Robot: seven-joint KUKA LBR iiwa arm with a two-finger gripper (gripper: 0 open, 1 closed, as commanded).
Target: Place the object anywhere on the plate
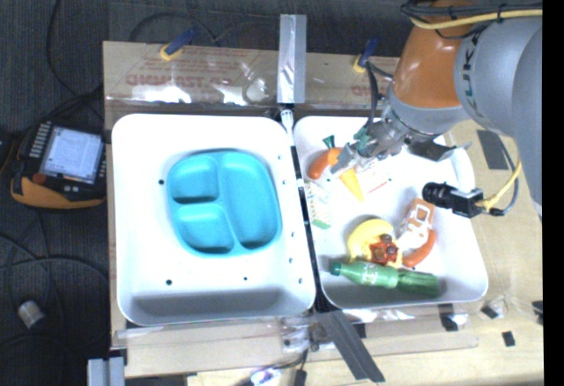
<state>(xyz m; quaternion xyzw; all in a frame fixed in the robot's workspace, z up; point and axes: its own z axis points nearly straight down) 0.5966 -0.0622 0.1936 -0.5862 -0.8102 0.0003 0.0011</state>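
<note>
A wooden bench (79, 226) sits on a dark grey carpet and bears two shallow white bins side by side. The left white bin (141, 287) holds a bright blue plastic plate (222, 202) with three sections. The right white bin (458, 278) holds small toys: an orange carrot toy (319, 163) at the far left, a yellow wedge (352, 184) just beside it, a green plastic bottle (385, 277) lying at the near side, and a yellow round toy (368, 234) just above the bottle. The grey and orange arm reaches in from the right. Its gripper (363, 152) is low over the carrot and the wedge. I cannot tell how its jaws stand.
</note>
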